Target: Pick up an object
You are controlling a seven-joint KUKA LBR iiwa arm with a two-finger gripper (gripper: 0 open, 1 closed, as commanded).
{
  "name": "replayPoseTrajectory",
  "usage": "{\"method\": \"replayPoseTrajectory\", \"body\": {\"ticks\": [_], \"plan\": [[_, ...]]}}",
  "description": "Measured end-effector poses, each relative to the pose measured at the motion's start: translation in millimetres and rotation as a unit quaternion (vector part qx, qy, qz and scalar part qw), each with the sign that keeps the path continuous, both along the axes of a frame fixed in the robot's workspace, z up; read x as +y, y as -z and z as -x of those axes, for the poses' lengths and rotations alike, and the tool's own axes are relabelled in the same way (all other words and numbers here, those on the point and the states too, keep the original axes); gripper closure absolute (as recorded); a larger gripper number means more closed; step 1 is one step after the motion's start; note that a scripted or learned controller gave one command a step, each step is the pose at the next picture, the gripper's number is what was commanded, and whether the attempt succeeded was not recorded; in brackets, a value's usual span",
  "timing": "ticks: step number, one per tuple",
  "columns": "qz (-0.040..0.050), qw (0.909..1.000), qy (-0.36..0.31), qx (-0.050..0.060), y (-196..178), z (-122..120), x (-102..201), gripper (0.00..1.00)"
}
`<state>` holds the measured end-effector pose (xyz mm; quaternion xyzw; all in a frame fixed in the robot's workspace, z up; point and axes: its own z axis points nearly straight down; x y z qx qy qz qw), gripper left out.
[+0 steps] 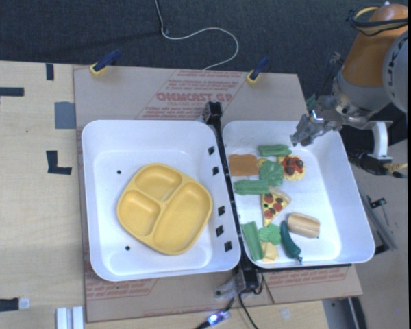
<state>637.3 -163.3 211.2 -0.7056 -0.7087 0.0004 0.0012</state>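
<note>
Fixed overhead view, slanted. Two shallow white plastic bins side by side on a brown cardboard sheet point(192, 96) with red print, clipped at the far edge by two blue-and-yellow clamps.

Left bin point(96, 184): one yellow plastic plate with three compartments point(165, 208), lying flat near the middle, tilted diagonally to the bin walls.

Right bin point(342, 204): cluster of toy food pieces along its left half.
- brown toast-like square point(243, 164), near the dividing wall, far end
- long green bean-like piece point(272, 149), just beyond the toast's right side
- small round yellow pizza-like piece with red dots point(293, 167), beside it
- green leafy piece point(260, 179), spread across the centre, touching or overlapping the round piece
- triangular pizza slice with red toppings point(272, 205), below the leafy piece
- tan bread-roll cylinder point(303, 225), apart to the right
- near wall: green strip point(251, 239), small green broccoli-like piece point(268, 235), yellow chunk point(270, 253), dark green pepper-like piece point(290, 243), packed close together

Arm enters from the right, orange band high at upper right. Two-finger gripper point(303, 135) sits above the far right corner region of the right bin, near the rim, just right of the long green bean-like piece. Nothing visible between its tips; how far apart they are, cannot tell at this size and angle.

White cable point(198, 33) loops over dark carpet beyond the bench
</note>
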Motion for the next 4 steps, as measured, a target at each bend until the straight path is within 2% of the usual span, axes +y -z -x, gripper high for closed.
{"method": "replayPoseTrajectory", "body": {"ticks": [1, 2, 3, 4], "plan": [[-0.0003, 1.0, 0.0, 0.0, 4.2, 20.6, 47.7, 1.0], [-0.0007, 1.0, -0.001, 0.0, -15.6, 40.4, 103.2, 1.0], [0.0004, 1.0, 0.0, 0.0, -11.9, 31.0, 118.8, 1.0], [0.0001, 1.0, 0.001, 0.0, -17.2, 45.3, 124.4, 1.0]]}}
